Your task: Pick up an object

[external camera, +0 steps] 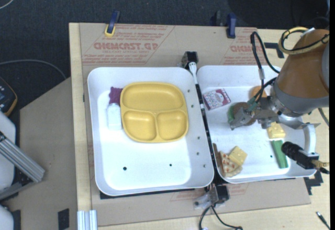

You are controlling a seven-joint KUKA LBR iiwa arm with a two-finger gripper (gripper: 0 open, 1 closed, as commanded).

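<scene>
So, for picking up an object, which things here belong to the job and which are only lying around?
Job:
tool
right bin
packet
yellow block
green stick
cracker pieces

Lying about:
left bin
yellow tray
purple thing
white bottle
clamps

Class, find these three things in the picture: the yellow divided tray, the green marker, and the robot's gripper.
yellow divided tray (154, 111): camera view, on the ridge between its compartments.
green marker (279, 154): camera view, middle of its barrel.
gripper (234, 116): camera view, midway between its fingertips.
</scene>
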